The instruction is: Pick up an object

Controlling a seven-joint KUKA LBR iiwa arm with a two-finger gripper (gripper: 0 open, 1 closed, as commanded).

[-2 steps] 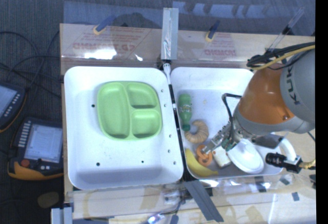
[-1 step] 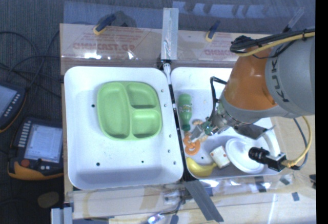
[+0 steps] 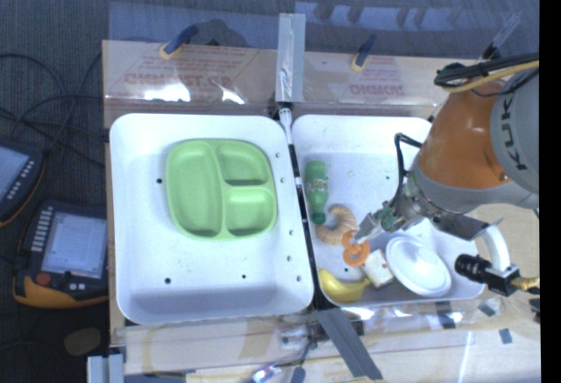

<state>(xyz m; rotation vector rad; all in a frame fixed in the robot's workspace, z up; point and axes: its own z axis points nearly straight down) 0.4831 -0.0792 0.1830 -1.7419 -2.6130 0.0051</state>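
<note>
Gripper hangs low in the right bin, arm coming in from the view's right w/ the orange band above it. Can't tell the gripper's state — tip is small, blurred, seen at a slant, and nothing can be made out as held.

Closest thing to the tip: an orange ring-like piece, just below and a touch left of the tip, maybe touching — too small to say. Just left of the tip lies a tan, curled object, near, prob. not in contact. Right-below the tip sits a white round dish, close, partly under the wrist. Further down-left, a yellow banana-like object lies along the bin's near wall, long axis roughly crosswise in the view. Up-left, a green bottle lies w/ its long axis running up-down in the view, beside the divider wall.

Judgement: likeliest target is the orange piece or the tan one — both on the tip's left/lower-left, so the move turns on a short shift that way and a drop, not a reach. Clutter is tight there; a close could catch two things or push one off.

Far left, well apart: green divided tray in the left bin — not in play.
</note>
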